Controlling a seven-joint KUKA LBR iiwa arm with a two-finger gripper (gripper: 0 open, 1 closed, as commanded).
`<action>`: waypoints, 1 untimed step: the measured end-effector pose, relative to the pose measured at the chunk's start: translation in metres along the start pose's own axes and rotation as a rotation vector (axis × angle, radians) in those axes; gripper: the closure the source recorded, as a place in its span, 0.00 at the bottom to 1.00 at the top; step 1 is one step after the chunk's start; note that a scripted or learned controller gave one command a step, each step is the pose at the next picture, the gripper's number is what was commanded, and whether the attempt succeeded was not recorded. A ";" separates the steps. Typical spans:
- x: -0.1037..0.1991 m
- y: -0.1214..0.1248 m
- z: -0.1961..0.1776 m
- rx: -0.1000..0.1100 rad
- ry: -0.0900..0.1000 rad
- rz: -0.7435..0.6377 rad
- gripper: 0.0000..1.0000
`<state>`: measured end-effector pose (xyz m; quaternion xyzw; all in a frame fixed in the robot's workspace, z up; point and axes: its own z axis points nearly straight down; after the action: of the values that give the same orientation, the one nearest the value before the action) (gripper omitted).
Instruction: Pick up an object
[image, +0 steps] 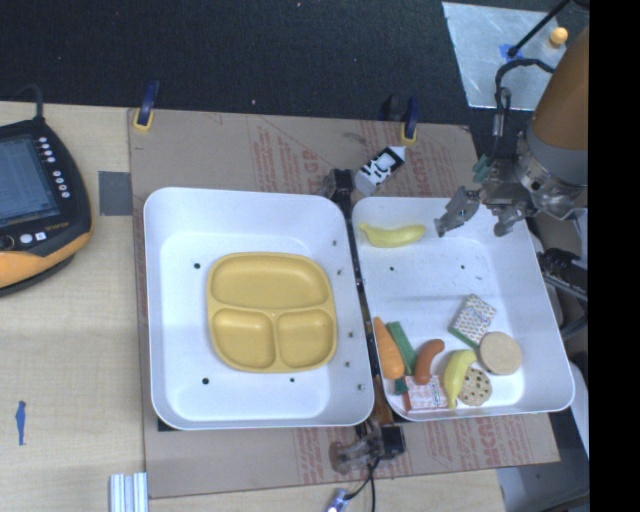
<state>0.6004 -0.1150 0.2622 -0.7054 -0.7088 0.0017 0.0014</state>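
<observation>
Nearest in the right bin (520, 300), a cluster of toy foods sits packed at the near edge: carrot (386, 348), sausage (428, 360), small banana (456, 373) and round cookie (500, 353), touching or just beside one another. The left bin (170, 300) carries a yellow divided tray (271, 310). Farther back, a yellow banana (392, 235) lies alone by the right bin's far left corner, long axis running left to right. The hand (482, 213) hangs over the far edge, released, grasping nothing; the banana lies to its left, with nothing standing between. Judged the likeliest target.

Smooth glossy white plastic bins (180, 215)
</observation>
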 end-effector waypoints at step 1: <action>-0.012 -0.055 0.098 0.002 0.000 0.000 0.00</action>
<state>0.5446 -0.1275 0.1640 -0.7054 -0.7088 0.0025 0.0021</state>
